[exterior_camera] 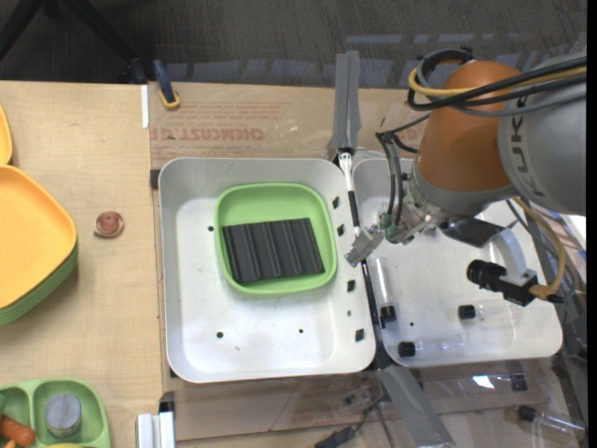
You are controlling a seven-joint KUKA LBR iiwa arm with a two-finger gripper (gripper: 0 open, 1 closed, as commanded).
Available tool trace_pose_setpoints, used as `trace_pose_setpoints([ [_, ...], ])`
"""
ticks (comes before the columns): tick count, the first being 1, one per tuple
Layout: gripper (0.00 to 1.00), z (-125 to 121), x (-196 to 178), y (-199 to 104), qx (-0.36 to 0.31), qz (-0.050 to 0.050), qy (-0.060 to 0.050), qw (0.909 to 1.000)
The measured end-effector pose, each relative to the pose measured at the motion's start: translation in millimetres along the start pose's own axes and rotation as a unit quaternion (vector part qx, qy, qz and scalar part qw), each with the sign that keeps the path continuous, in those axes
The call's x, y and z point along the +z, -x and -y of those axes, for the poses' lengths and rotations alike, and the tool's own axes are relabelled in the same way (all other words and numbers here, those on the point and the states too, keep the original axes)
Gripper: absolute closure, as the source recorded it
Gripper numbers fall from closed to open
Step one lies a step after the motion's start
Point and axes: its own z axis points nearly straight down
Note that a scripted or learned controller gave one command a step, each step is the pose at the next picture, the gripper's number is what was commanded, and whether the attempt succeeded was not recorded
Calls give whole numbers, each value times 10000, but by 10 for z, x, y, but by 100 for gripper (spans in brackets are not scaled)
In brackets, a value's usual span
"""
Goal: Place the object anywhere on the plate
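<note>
I can't tell my jaws' state; I'd carry squarely over the green plate (275, 241) and its dark ridged block (274, 250) before lowering.

Two white bins (187, 343), one green plate (229, 208)

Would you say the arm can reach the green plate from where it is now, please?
Probably yes. The claw hangs at the divide between the two bins, right beside the plate, whose top lies open from above. A dark ribbed block already covers much of the plate, so free room is mostly along its rim.
</note>
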Motion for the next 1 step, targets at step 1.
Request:
trace_pose_setpoints([
  [1,0,-230,185,-322,71,-6,-14,10000],
])
